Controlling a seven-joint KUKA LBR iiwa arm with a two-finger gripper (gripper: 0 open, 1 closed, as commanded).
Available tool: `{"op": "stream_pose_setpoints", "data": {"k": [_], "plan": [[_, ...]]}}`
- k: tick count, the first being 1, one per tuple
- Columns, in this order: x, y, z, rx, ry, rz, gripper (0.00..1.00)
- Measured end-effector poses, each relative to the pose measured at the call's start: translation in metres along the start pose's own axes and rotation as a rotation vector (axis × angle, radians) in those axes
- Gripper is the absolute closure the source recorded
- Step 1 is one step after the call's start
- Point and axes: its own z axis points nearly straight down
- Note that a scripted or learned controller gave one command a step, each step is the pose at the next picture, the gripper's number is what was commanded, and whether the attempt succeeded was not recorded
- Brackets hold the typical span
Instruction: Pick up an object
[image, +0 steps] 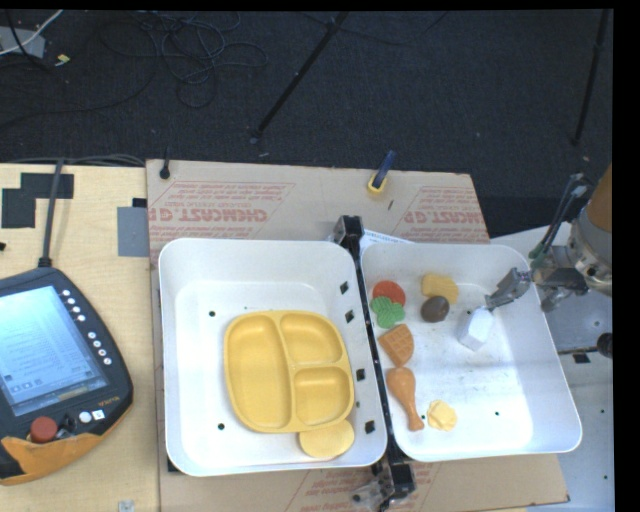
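Note:
The right bin (545, 400) holds several toy foods: a red and green piece (388, 297), an orange waffle (397, 345), a tan drumstick (404, 393), a small yellow piece (441, 415), a yellow lump (439, 288), a brown ball (434, 309) and a white block (478, 327). My gripper (508, 288) reaches in over the bin's right rim. It is just up and right of the white block, apparently above it. I see nothing held in it.
The left bin (190, 290) carries a yellow divided plate (290, 368) and a yellow disc (327, 438) at its front. A black clip divider (365, 330) runs between the bins. A teach pendant (55, 360) lies on the bench at the left.

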Motion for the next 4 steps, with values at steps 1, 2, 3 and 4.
{"op": "stream_pose_setpoints", "data": {"k": [1,2,3,4], "plan": [[0.08,-0.007,0.123,-0.007,-0.002,0.0,0.0],[0.116,0.043,0.131,-0.008,-0.002,-0.002,0.0],[0.125,-0.023,0.131,-0.009,-0.004,0.004,0.0],[0.125,-0.086,0.132,-0.009,-0.001,0.004,0.0]]}}
